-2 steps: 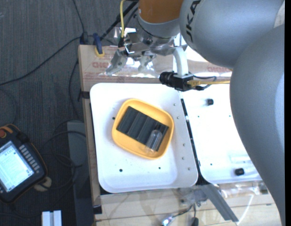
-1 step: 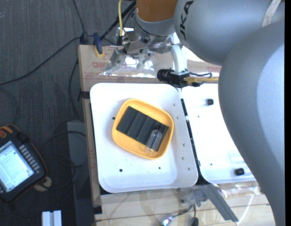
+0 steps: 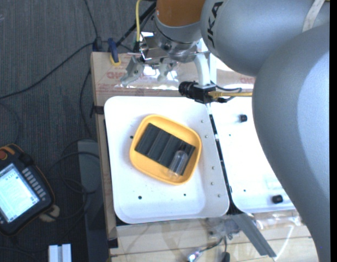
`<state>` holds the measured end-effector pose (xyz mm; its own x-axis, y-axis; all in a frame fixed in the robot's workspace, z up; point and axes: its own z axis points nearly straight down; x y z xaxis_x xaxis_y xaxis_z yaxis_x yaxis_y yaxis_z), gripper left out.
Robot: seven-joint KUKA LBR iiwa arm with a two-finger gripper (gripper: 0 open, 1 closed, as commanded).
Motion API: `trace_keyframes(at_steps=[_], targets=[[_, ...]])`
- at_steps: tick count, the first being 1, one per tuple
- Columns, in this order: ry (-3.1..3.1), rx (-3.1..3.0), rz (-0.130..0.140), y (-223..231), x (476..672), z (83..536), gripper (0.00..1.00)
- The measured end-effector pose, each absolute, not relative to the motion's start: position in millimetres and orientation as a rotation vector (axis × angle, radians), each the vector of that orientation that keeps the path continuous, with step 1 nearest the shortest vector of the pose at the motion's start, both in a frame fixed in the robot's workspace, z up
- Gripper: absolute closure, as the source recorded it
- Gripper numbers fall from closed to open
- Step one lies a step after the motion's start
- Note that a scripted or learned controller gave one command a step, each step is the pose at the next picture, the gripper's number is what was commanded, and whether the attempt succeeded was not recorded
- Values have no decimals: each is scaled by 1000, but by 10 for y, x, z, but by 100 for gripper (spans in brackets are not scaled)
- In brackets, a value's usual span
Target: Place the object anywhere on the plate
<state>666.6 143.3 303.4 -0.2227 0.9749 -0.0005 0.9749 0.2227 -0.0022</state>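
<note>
Resting on the yellow plate (image 3: 140,160), a dark ridged object (image 3: 160,144) lies across its middle, with a small clear piece (image 3: 179,161) at its near right end; what that piece is I cannot make out. The plate sits in the left white bin (image 3: 122,201). The right bin (image 3: 247,162) holds only small dark specks, partly hidden by my grey arm (image 3: 288,91). My gripper (image 3: 152,64) hangs beyond the far edge of the left bin, well apart from the plate, with nothing between its fingers; its opening I cannot tell. By my reading the placing is done, and only pulling clear remains.
</note>
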Motion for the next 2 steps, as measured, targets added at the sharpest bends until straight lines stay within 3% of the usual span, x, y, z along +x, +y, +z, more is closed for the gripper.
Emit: trace_keyframes(at_steps=[2], targets=[[-2455, -1964, 7, 838, 6685, 2651, 0]])
